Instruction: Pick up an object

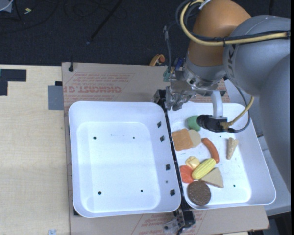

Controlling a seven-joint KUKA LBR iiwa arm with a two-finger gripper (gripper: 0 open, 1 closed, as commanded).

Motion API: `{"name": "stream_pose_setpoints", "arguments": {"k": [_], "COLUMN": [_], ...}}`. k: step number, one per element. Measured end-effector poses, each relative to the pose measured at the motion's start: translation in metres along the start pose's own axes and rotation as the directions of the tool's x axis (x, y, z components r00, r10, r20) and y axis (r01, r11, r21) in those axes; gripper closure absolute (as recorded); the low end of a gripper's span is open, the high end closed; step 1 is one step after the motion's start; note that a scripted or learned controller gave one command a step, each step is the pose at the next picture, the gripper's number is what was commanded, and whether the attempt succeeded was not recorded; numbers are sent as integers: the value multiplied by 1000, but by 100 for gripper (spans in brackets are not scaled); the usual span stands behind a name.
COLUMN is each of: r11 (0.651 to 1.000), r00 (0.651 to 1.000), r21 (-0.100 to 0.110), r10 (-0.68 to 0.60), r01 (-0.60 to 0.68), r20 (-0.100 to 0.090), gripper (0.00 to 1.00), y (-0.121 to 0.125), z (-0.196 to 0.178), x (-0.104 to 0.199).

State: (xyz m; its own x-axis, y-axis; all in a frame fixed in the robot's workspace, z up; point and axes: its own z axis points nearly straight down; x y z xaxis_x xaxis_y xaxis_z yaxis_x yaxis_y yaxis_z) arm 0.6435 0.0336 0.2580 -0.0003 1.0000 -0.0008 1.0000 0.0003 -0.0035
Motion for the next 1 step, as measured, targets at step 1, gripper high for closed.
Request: {"name": "stream_pose_setpoints", "arguments": {"k": [1], "r11": [1000], "r00": [1000], "r21": [-2], "r10": [-1], "r01": [1], "r20": [-1], "gripper": [100], "y": [0], "z": [-48], "x": [17]}}
